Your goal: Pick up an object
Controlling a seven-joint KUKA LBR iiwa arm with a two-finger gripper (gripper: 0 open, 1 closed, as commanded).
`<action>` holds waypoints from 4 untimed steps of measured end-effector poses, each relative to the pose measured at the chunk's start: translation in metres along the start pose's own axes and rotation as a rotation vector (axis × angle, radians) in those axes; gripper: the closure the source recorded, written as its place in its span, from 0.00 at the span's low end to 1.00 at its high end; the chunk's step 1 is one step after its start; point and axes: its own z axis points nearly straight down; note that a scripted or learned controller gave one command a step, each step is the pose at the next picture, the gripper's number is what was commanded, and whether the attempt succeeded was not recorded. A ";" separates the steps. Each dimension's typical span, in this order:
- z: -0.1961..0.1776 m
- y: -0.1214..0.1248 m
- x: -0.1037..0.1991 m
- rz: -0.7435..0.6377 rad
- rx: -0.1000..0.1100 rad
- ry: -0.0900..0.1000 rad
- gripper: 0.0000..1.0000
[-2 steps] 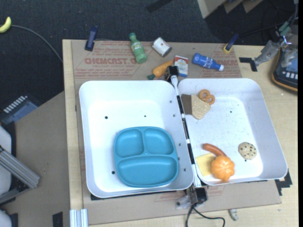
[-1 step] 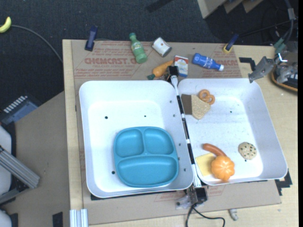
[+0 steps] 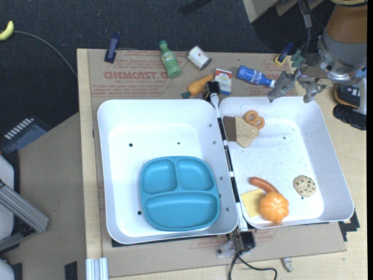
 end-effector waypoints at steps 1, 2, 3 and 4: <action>-0.038 0.041 -0.081 0.002 -0.003 -0.003 0.00; 0.051 -0.029 -0.091 0.002 0.001 -0.001 0.00; 0.195 0.040 -0.030 0.000 0.003 0.001 0.00; 0.185 -0.027 -0.015 0.002 0.000 0.000 0.00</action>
